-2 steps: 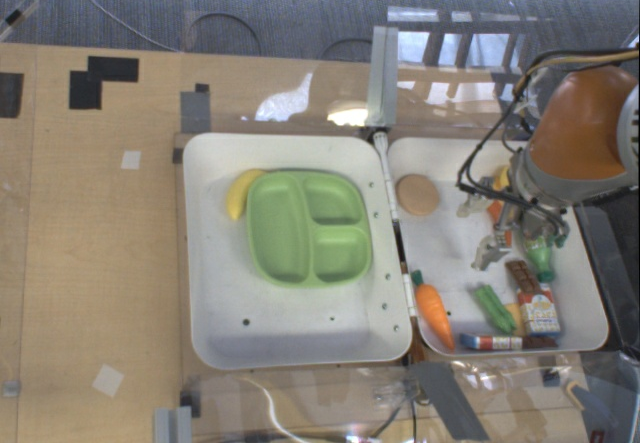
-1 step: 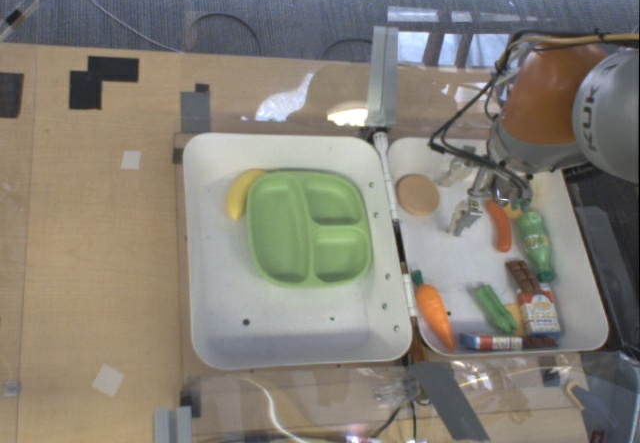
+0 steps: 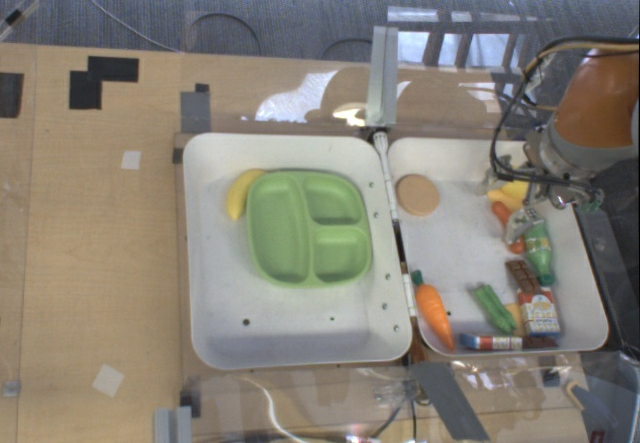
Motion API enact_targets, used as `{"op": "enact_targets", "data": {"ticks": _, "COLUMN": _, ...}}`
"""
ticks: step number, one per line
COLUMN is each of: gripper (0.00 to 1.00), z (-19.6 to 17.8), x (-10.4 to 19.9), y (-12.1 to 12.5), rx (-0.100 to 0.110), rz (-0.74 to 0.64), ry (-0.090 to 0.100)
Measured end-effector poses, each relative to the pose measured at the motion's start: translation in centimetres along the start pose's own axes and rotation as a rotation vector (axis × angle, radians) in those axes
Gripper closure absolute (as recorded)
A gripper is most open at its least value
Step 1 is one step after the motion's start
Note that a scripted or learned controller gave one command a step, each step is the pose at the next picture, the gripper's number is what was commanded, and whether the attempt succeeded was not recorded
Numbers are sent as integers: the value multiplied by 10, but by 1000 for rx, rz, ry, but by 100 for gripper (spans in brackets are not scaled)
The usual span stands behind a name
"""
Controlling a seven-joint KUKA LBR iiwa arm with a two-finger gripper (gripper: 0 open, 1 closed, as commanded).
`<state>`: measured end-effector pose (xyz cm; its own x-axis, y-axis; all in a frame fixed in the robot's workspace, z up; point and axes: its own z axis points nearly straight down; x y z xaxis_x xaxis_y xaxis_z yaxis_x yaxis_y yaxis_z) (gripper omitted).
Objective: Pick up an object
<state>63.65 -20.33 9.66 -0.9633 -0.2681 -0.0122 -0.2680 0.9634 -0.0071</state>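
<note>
Camera view, from above and a bit slanted.

My arm: it comes in from the right. It is grey with a round orange band (image 3: 600, 99), and black cables loop beside it.

My gripper (image 3: 528, 221): it hangs low over the top right part of the right bin, right among the toys there. I cannot tell how its tips stand.

Right bin (image 3: 450, 231): white, shallow, smooth, with round corners. It holds lots of small toy food.

Cookie (image 3: 417, 195): flat, round and tan, near the top left of the right bin.

Carrot (image 3: 434, 314): orange and long, fat end up, thin end pointing down toward the front edge.

Green pod (image 3: 492, 307): long, lying slanted just beside the carrot.

Green bottle (image 3: 539, 249): its long way runs up and down, just under my gripper.

Yellow piece (image 3: 510, 193): touching my gripper's left side.

Little box (image 3: 538, 311): red and white, near the front right corner.

Left bin (image 3: 215, 331): white, same shape.

Green plate (image 3: 308, 227): smooth plastic with three sections, in the left bin.

Banana (image 3: 238, 193): yellow and curved, peeking out from the plate's top left edge.
</note>
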Motion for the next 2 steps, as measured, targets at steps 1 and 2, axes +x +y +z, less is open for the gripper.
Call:
{"op": "enact_targets", "data": {"ticks": 1, "gripper": 0, "z": 9, "x": 16, "y": 3, "rx": -3, "rz": -39, "ry": 2}}
{"op": "enact_targets", "data": {"ticks": 2, "gripper": 100, "z": -8, "x": 10, "y": 3, "rx": 4, "rz": -41, "ry": -14}}
